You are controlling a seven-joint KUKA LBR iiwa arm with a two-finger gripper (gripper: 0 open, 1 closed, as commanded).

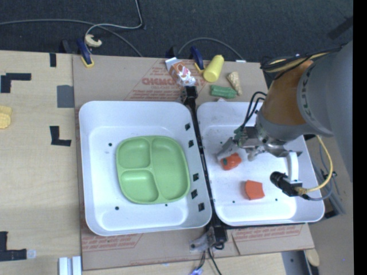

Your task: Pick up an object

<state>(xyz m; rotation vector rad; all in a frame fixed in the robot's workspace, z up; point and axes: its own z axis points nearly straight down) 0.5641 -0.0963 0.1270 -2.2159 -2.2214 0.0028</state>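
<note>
My arm (298,99) reached over the right bin (229,213). Left of that bin, the other bin (97,119) held a green divided plate (152,168). My pincer (236,149) hung low in the right bin, just above a red-orange piece (231,162); whether its fingers stood apart I cannot tell. An orange block (254,189) lay nearer the bin's front edge, bare floor around it.

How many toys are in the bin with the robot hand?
2. A red-orange toy sits right by the gripper; an orange block lies nearer the front of the right bin. The arm may hide more.
</note>
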